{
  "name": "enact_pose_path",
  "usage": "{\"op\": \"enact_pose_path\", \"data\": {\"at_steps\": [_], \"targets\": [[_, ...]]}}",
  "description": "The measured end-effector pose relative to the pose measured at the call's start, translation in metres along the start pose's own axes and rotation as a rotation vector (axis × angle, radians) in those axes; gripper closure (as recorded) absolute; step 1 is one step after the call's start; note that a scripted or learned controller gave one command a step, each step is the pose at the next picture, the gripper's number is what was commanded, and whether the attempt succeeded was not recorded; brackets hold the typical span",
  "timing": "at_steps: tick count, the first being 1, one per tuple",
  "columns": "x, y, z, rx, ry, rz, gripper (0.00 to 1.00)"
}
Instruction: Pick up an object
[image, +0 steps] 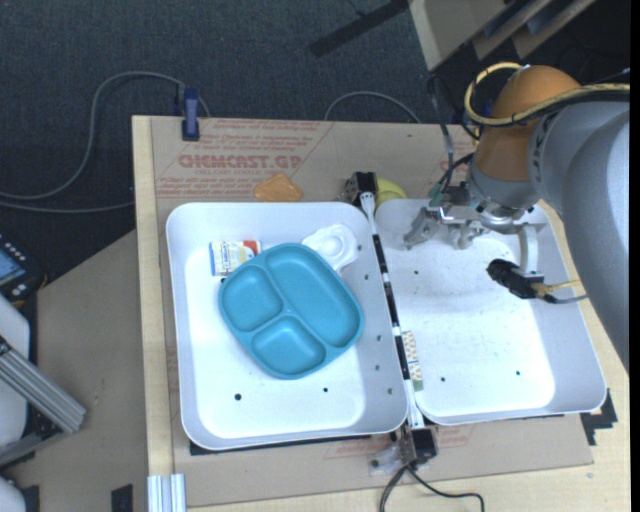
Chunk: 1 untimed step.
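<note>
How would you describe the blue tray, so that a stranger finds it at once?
Look in the left white bin. The blue tray lies near its middle, tilted, with three compartments. It is far larger than the small carton and white cup behind it.

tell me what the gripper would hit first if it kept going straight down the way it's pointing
Most likely the bare white floor of the right bin. The gripper hangs over that bin's upper part, pointing down, with nothing visible beneath it. The blue divided plate lies in the left bin, well aside. Depth is hard to judge from this slant.
</note>
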<state>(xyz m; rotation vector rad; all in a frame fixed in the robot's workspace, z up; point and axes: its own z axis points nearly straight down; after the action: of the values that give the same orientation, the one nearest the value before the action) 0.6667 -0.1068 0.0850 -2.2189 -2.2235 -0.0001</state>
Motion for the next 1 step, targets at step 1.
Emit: {"op": "enact_pose_path", "data": {"at_steps": [1], "targets": [[0.0133, -0.0001, 0.0, 0.001, 0.0, 0.0, 0.0]]}}
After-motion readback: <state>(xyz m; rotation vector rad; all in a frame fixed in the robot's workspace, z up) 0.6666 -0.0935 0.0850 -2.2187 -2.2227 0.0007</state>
